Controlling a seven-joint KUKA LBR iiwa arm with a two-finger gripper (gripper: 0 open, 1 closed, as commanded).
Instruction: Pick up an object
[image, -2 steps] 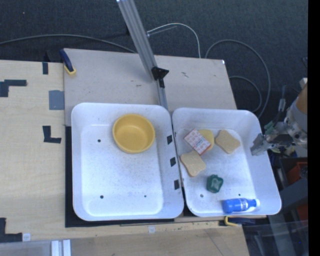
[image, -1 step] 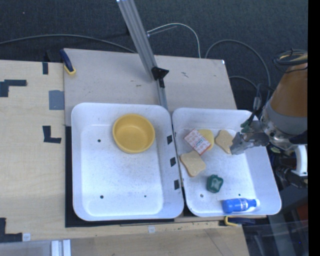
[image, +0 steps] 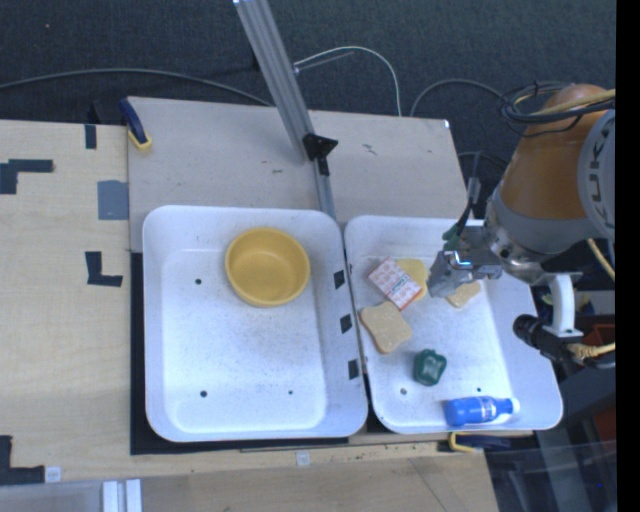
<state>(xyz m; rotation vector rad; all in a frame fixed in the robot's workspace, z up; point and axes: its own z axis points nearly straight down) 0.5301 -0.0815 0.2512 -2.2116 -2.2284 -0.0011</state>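
My gripper (image: 450, 274) hangs low over the upper middle of the right bin (image: 520, 400). Just left of it lie a small red-and-white packet (image: 394, 283) and a yellow piece (image: 412, 271). A tan wedge (image: 464, 294) lies right beside the fingers, on their right. Further down the bin are a slice of toast (image: 385, 327), a dark green pepper (image: 429, 367) and a blue bottle (image: 477, 410) lying on its side near the front rim. I see nothing clearly held between the fingers.
The left bin (image: 180, 380) holds a yellow bowl (image: 266, 265) in its upper part. A grey metal pole (image: 285, 85) slants down to the divide between the bins. Cables trail across the dark floor behind the bench.
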